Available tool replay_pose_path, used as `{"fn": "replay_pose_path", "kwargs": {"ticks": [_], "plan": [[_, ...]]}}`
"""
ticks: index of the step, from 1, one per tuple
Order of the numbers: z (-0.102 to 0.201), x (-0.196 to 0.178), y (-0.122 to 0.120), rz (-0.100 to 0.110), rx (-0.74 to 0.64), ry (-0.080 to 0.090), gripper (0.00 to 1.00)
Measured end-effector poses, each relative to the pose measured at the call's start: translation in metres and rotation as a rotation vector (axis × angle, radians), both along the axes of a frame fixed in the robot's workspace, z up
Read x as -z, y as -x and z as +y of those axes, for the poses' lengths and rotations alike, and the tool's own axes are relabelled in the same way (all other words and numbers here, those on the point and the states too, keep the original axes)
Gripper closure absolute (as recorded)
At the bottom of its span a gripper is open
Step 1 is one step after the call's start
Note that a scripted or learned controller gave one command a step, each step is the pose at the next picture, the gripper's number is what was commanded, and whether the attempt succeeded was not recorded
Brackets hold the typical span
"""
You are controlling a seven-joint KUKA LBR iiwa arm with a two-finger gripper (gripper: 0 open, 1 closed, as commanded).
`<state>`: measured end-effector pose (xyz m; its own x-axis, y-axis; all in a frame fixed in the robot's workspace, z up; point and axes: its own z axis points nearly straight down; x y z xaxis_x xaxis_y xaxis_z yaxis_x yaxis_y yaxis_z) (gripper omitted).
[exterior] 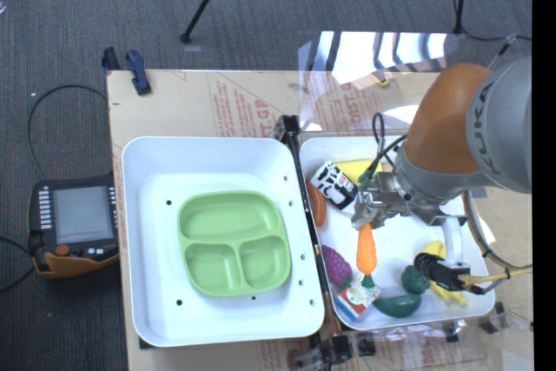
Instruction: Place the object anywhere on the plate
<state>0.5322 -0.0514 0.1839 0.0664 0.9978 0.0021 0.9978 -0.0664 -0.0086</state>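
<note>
Claw: the claw [368, 220] of the grey arm with the orange band hangs over the right-hand white bin [393, 322]; how wide it stands, or whether it grips, cannot be told from this angle.
Toy carrot: the toy carrot [366, 249] sits directly below the claw in the picture, its narrow orange end meeting the claw.
Carrot's axis: the long axis runs straight away from the claw toward the bin's near rim, with the green leafy end farthest from the claw.
Green plate: the three-compartment green plate [233, 241] lies well to the left of the claw, in the middle of the left-hand white bin [139, 187], apart from the carrot.
Near the claw: a black-and-white patterned toy [334, 182] lies just up and left of it, with a yellow piece [352, 168] beyond that.
Farther along: a purple bunch of grapes [336, 265] sits beside the carrot's lower half, on the side toward the plate, and a red, white and blue packet [356, 300] lies at the carrot's green end.
Opposite side: two dark green toys [408, 291] lie down and right of the claw.
Worktop: the cardboard-covered worktop [217, 100] carries both bins.
</note>
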Motion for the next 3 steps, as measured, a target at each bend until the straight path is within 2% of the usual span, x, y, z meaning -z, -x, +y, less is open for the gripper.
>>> {"fn": "replay_pose_path", "kwargs": {"ticks": [1,2,3], "plan": [[0.075,-0.001,0.056,-0.003,0.116,0.007,1.0],[0.139,0.0,0.044,0.001,-0.219,0.001,1.0],[0.205,-0.059,0.017,-0.002,-0.09,0.003,1.0]]}}
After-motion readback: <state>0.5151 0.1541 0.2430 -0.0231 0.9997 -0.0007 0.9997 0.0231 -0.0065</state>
